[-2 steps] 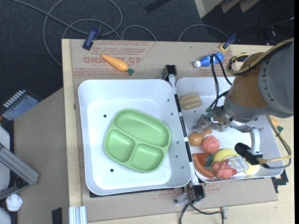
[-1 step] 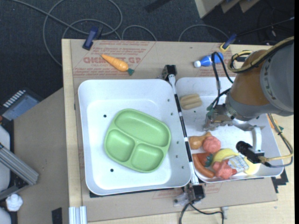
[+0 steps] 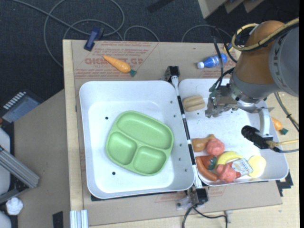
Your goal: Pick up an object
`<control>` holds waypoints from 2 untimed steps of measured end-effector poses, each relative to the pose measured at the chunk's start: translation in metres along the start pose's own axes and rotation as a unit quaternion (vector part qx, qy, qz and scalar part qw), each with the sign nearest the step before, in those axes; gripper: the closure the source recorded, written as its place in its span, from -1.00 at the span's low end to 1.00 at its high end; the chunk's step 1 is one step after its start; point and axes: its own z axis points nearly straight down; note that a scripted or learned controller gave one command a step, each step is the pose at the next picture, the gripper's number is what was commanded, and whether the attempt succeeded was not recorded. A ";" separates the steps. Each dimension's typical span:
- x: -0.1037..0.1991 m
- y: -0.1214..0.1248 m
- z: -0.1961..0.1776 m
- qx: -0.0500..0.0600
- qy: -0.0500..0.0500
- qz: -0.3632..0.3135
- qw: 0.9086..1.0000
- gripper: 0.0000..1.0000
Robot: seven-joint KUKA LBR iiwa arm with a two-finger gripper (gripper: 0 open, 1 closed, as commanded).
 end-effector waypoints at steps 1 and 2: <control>0.000 0.000 0.000 0.000 0.000 0.000 1.000 -1.00; -0.082 0.005 -0.032 0.000 -0.001 0.001 1.000 -1.00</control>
